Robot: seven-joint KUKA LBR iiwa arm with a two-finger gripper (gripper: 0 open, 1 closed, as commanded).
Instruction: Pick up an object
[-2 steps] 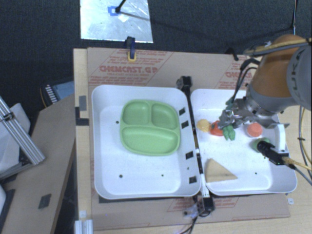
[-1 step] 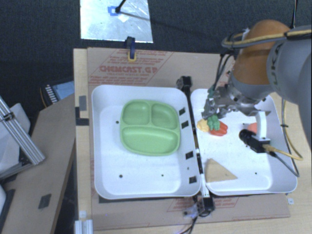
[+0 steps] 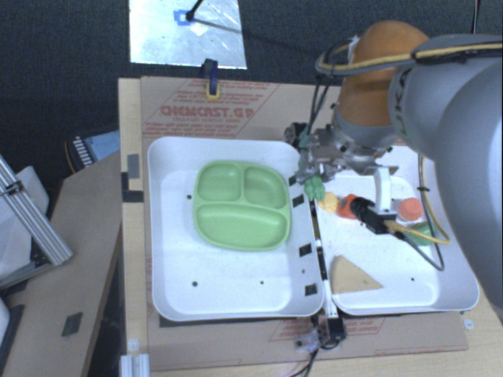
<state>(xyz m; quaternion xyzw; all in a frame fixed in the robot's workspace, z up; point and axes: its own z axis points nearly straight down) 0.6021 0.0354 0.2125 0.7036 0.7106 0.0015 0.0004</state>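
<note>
Where bins meet, end effector (image 3: 314, 181)

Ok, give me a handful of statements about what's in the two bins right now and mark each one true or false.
1. The green divided plate lies in the left bin. True.
2. The tan wedge sits on the green plate. False: it lies in the right bin, near its front edge.
3. The gripper is over the inner edge of the right bin. True.
4. The plate holds an orange item. False: the orange item is in the right bin.
</note>
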